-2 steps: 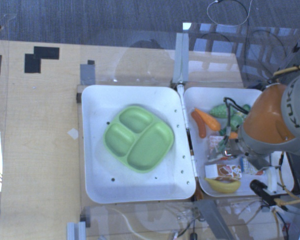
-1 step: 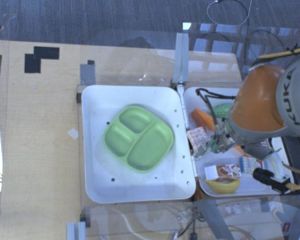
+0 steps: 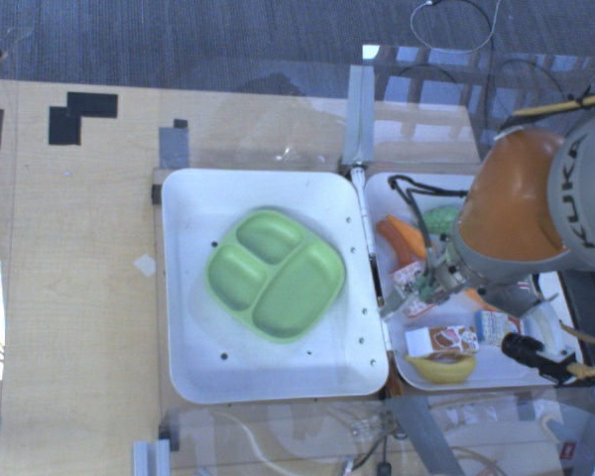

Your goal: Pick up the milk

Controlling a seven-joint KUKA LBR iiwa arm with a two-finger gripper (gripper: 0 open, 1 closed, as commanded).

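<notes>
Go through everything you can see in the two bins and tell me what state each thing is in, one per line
Green plate: right way up, lying flat in the left bin.
Milk: lying on its side in the right bin, not held.
Banana: lying beside the milk, at the near wall.
Carrot: lying flat, partly under the arm.
End effector: low over the right bin, above a small packet.

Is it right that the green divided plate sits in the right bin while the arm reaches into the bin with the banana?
Not quite. The camera view shows the green divided plate in the left bin, not the right one. The rest holds: the arm reaches into the right bin, where the banana lies.
</notes>
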